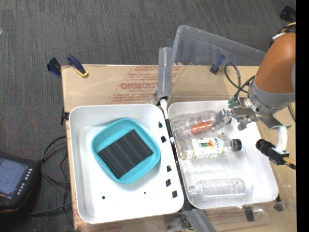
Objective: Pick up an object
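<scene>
Fingers (pixel 226 118) hover over the right bin (pixel 268 170); their state cannot be told.
Arm (pixel 275 66) reaches in from the bench's right edge, wrist angled down toward an orange-marked clear bottle (pixel 193 125) near the bin's rear-left corner.

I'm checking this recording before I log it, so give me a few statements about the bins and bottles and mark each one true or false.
1. The teal tray lies in the left bin. True.
2. The right bin holds three clear bottles. True.
3. The bottle with the black cap stands upright. False: it lies on its side.
4. The pincer hangs over the left bin. False: it is over the right bin, at the bottle with orange inside.
5. The unlabelled bottle lies nearest the camera. True.
</scene>
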Robot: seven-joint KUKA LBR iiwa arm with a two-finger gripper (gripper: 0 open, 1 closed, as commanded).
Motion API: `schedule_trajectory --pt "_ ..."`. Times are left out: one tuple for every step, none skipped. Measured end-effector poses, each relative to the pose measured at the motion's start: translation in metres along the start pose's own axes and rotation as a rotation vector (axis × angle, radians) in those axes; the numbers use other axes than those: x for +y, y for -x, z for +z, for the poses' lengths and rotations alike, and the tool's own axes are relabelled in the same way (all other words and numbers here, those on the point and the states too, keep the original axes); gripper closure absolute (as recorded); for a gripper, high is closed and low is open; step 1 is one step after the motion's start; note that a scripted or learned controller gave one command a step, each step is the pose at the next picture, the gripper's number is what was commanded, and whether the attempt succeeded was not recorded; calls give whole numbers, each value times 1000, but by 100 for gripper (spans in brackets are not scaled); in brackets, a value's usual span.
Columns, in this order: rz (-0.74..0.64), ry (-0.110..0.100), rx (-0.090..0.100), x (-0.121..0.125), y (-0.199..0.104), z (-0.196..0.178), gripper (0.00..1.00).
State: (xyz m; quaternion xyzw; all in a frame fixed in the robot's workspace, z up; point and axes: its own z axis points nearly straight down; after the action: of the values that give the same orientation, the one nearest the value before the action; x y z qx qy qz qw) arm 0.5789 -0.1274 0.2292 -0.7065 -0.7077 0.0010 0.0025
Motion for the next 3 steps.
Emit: schedule_trajectory --pt "-274 0 -1 46 18 92 0" --pt "-386 -3 0 33 15 143 0" --pt "-532 3 -1 -15 27 142 0"
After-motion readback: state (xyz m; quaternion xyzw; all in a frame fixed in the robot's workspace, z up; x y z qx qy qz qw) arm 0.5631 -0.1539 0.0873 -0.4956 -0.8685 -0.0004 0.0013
